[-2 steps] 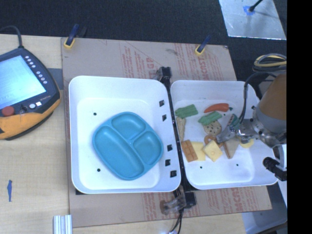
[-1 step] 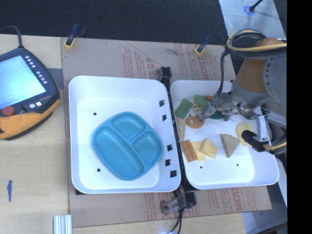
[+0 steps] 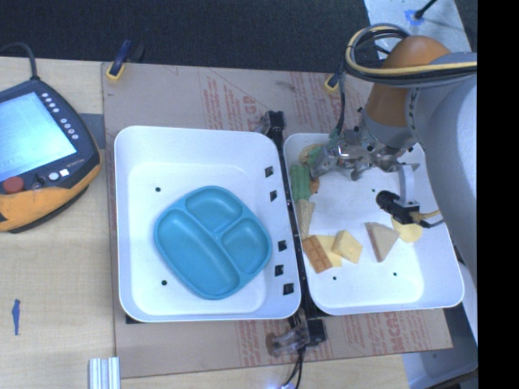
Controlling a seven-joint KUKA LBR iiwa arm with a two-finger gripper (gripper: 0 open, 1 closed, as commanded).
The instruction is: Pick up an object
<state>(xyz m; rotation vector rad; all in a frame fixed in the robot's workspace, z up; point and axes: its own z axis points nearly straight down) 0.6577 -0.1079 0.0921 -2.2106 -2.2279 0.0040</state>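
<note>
A wooden bench carries a sheet of brown cardboard point(image 3: 203, 96), with a dark floor beyond its far edge. At the far left lies a handheld control screen point(image 3: 36, 148) in an orange-trimmed case. Next comes the left bin point(image 3: 134, 217), which holds a blue divided plate point(image 3: 212, 240) lying flat near its middle.

The right bin point(image 3: 430, 286) holds the small food pieces. A green piece point(image 3: 302, 181) lies against its left wall with a pale wedge point(image 3: 305, 215) just below it. Toward the near side sit an orange cracker point(image 3: 317, 254), a yellow block point(image 3: 349, 246) and a tan wedge point(image 3: 380, 240), close together in a row.

The gripper point(image 3: 332, 159) hangs over the far left corner of the right bin, just beside the green piece and slightly to its right. It is well apart from the row of three. Whether it is released or clenched cannot be told from this slant, and nothing is visibly held.

The step in hand looks like the approach, with the green piece the likeliest target. The next move probably calls for a small shift toward the bin's left wall and a straight descent. That wall leaves little room on that side.
</note>
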